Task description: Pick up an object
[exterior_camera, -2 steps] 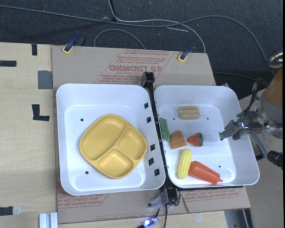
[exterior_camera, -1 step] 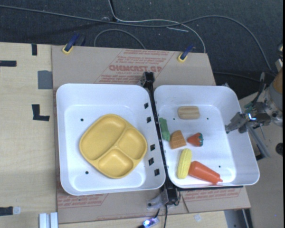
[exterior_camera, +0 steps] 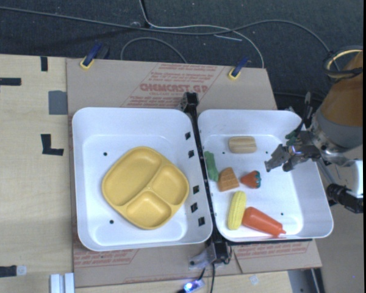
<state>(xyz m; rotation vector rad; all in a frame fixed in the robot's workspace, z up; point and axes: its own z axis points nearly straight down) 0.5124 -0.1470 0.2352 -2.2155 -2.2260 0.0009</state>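
I see the gripper (exterior_camera: 280, 162) over the right edge of the right bin (exterior_camera: 311, 221), at about the middle of that edge, with the grey arm (exterior_camera: 341, 112) and its orange band coming in from the right. Its dark fingers point to the left, into the bin, and I cannot tell if they are spread or pressed together; nothing is visible between them. The toy foods all lie in the right bin. A beige bread roll (exterior_camera: 242, 144) is near the far edge, in the middle. A small red strawberry (exterior_camera: 251, 179) lies in the centre, just left of the fingertips and the nearest thing to them. Just beside it, on the left, is an orange-brown wedge (exterior_camera: 228, 179), maybe a piece of bread, and this one touches a green vegetable (exterior_camera: 211, 166) that lies along the left edge. Toward the near edge a yellow corn cob (exterior_camera: 236, 209) stands almost lengthwise, and an orange carrot (exterior_camera: 263, 221) lies at a slant beside it, its thick end touching the cob. The left bin (exterior_camera: 85, 163) holds a yellow divided plate (exterior_camera: 146, 187), turned a little, in its centre. Both bins rest on a cardboard sheet (exterior_camera: 171, 81) held with yellow and blue clamps (exterior_camera: 90, 56) at the far edge, and black cables (exterior_camera: 146, 17) run over the dark floor behind.
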